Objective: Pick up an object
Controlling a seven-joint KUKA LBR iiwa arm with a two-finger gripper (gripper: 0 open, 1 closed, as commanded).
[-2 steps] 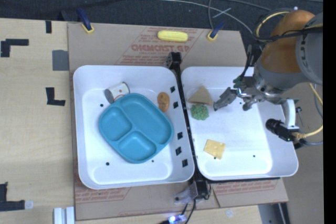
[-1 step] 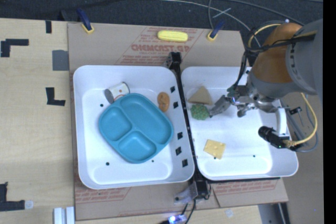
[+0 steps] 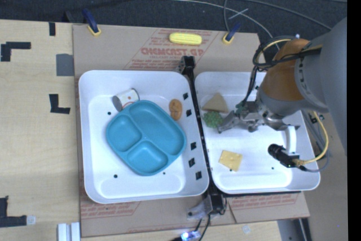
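Note:
In the right bin (image 3: 299,178), my gripper (image 3: 237,122) hangs low over the floor, open, with nothing between its fingers. Its left fingertip (image 3: 222,127) is just right of a small green leafy item (image 3: 212,118). A tan wedge (image 3: 215,103) lies right behind the green item. A yellow cheese-like slab (image 3: 230,160) lies nearer the front of that bin, apart from the gripper. The grey arm with its orange band (image 3: 285,73) reaches in from the right.
The left bin (image 3: 93,138) holds a blue divided plate (image 3: 145,136), a small tipped cup (image 3: 125,99) and a brown lump (image 3: 176,109) near the divider. A yellow corn-like piece (image 3: 185,38) lies on the cardboard behind the bins. Cables loop around the arm's wrist.

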